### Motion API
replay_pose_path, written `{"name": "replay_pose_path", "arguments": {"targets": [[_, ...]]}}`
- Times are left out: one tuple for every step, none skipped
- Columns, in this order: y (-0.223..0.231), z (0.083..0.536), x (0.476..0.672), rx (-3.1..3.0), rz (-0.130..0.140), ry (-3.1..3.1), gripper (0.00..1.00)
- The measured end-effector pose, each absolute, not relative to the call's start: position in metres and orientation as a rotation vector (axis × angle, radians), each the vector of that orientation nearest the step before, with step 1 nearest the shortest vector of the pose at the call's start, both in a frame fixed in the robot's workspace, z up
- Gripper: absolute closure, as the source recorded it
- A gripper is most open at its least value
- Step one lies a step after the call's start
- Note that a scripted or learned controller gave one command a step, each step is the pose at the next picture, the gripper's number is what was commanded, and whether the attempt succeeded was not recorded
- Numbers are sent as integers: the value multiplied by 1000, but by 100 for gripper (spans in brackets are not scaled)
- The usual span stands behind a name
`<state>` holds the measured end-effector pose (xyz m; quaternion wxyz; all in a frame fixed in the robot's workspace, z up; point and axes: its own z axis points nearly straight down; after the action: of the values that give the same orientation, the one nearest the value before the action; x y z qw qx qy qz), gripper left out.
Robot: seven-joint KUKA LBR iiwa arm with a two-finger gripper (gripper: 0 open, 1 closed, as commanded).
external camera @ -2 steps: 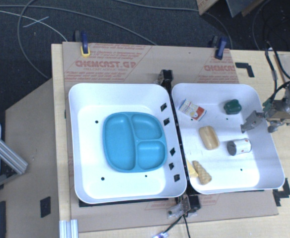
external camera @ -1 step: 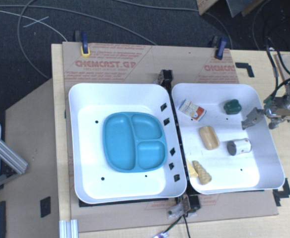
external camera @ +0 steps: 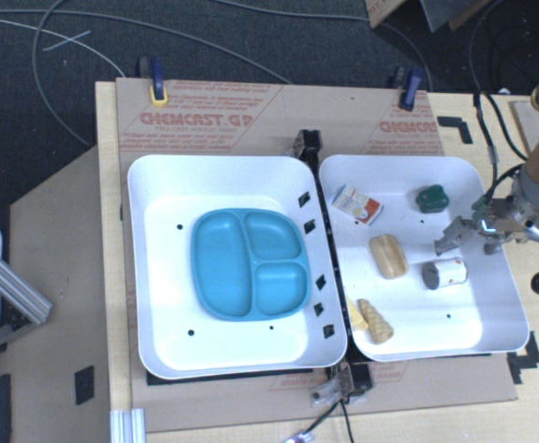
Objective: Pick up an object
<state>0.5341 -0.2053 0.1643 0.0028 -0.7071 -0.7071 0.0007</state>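
The right bin (external camera: pixel 491 335) holds several small objects. A white and red packet (external camera: pixel 356 204) lies near its back left, and a dark green lump (external camera: pixel 431 197) sits at the back. A tan bread-like piece (external camera: pixel 389 256) rests in the middle. A white cylinder with a grey end (external camera: pixel 444 272) lies on its side to the right of it. A yellow and tan item (external camera: pixel 370 319) sits at the front left. My gripper (external camera: pixel 470 231) reaches in from the right edge, above the bin, between the green lump and the cylinder. Nothing visible is held in it.
The left bin (external camera: pixel 154 247) holds a blue divided plate (external camera: pixel 251 263). A black hinge strip (external camera: pixel 320 247) with clips runs between the bins. Cables trail across the dark floor behind the bench, and blue clamps (external camera: pixel 158 78) hold the board's back edge.
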Motion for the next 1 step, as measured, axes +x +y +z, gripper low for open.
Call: {"name": "replay_pose_path", "arguments": {"targets": [[-202,122,537,-2217,2,-2218,0]]}}
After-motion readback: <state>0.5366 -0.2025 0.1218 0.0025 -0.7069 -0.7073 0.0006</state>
